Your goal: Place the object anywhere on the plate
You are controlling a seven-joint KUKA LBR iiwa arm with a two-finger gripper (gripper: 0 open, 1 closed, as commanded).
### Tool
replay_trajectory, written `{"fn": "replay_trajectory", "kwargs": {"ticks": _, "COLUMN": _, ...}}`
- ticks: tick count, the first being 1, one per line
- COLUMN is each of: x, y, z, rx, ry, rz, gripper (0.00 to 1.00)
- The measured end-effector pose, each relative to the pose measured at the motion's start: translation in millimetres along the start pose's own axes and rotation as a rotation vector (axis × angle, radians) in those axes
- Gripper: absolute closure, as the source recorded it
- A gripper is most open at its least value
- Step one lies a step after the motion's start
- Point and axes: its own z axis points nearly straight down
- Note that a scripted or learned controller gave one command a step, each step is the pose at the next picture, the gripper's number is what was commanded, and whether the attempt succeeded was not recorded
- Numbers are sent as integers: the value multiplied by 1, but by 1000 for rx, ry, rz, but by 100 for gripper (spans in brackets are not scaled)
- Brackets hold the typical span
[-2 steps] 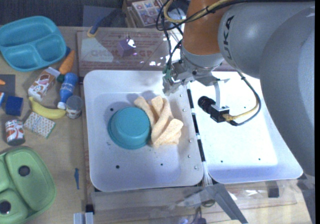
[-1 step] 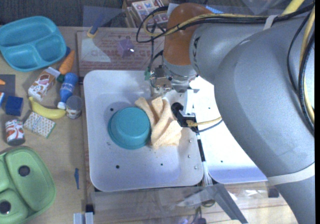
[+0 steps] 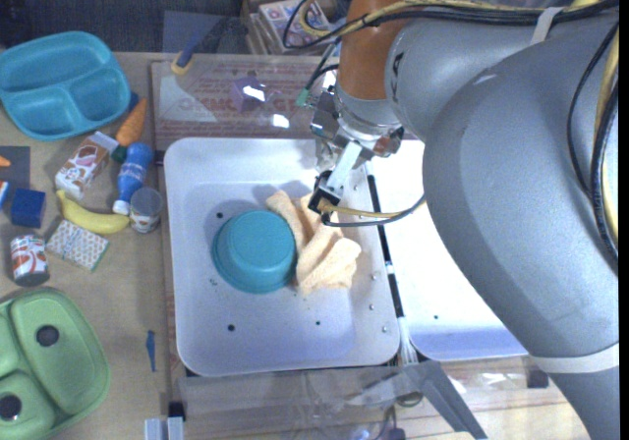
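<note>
A round blue plate lies in the left white bin, left of its middle. A pale yellow, lumpy object rests on the bin floor against the plate's right edge, with one strip of it reaching up behind the rim. My gripper hangs above the bin's back right part, just behind and above the yellow object. The wrist and the big grey arm cover its tip. I see nothing held.
The arm hides most of the right bin. Left of the bins on the bench lie a blue divided tray, a carrot, a blue bottle, a banana, small cans and boxes, and a green tray.
</note>
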Motion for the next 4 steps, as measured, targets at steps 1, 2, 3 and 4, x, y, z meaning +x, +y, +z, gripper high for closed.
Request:
{"fn": "replay_trajectory", "kwargs": {"ticks": 1, "x": 37, "y": -41, "z": -12, "rx": 2, "ry": 1, "rz": 636, "gripper": 100}}
{"fn": "replay_trajectory", "kwargs": {"ticks": 2, "x": 92, "y": -59, "z": -32, "rx": 3, "ry": -1, "rz": 353, "gripper": 100}}
{"fn": "replay_trajectory", "kwargs": {"ticks": 3, "x": 45, "y": -90, "z": -48, "rx": 2, "ry": -1, "rz": 987, "gripper": 100}}
{"fn": "replay_trajectory", "kwargs": {"ticks": 4, "x": 45, "y": -90, "z": -48, "rx": 2, "ry": -1, "rz": 987, "gripper": 0}}
